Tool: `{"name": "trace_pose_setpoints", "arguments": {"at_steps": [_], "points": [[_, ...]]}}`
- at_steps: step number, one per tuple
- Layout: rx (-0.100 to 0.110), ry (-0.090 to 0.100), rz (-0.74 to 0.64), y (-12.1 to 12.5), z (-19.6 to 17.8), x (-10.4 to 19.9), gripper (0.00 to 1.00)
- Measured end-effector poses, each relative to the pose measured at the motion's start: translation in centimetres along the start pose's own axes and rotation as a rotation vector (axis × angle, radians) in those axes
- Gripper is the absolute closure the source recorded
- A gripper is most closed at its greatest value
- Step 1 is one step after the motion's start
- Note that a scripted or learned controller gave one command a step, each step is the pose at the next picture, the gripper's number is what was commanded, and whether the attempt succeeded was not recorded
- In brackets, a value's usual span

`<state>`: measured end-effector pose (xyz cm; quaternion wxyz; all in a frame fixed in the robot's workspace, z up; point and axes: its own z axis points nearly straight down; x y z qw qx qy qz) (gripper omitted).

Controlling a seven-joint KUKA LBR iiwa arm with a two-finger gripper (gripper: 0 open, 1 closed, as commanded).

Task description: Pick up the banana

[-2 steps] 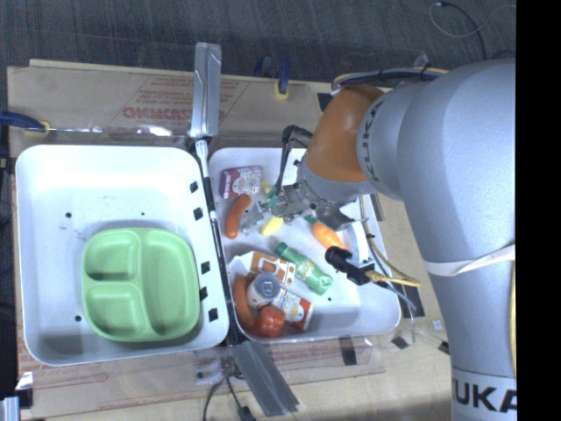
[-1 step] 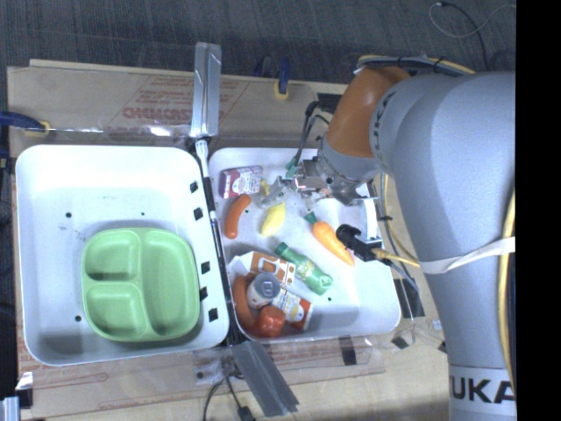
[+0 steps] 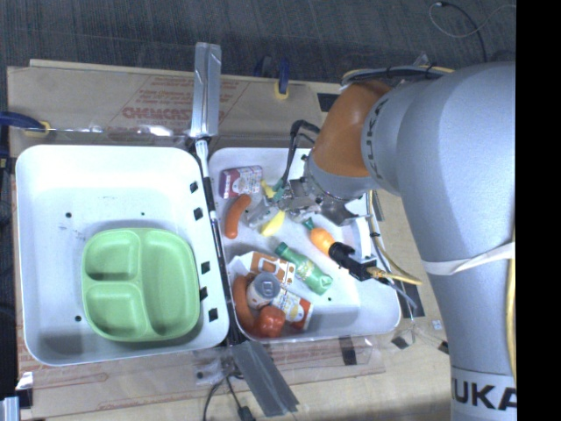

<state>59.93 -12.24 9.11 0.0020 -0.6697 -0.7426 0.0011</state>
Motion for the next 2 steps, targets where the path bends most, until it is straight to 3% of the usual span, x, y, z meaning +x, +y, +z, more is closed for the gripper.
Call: {"name": "trace_pose_setpoints", "arguments": {"at_steps": [1, 2], "points": [[0.001, -0.001, -0.004, 0.0, -1.0, 0.0, 1.00], [-0.003, -0.001, -0.002, 5.8, -10.1, 5.9, 1.00]]}}
